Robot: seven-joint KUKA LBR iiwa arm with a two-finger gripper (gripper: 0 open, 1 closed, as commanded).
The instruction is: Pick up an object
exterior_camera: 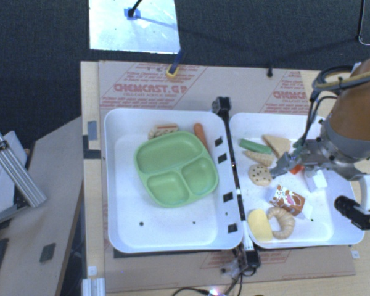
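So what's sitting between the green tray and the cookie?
From the overhead camera: the white rims where both bins meet, dotted with black clips, lie between the green tray and the cookie.

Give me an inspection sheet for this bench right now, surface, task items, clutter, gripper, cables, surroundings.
Surface: two white bins side by side, left bin, right bin, on a printed board.
Job's things: right bin holds a cookie, green piece, tan wedge, yellow piece, croissant, red-and-white packet.
Clutter: left bin holds a green divided tray, a carrot and a sandwich piece behind it.
Gripper: gripper low over the right bin near the cookie; finger state unclear.
Cables: black cables at the arm.
Surroundings: dark floor, metal plate.
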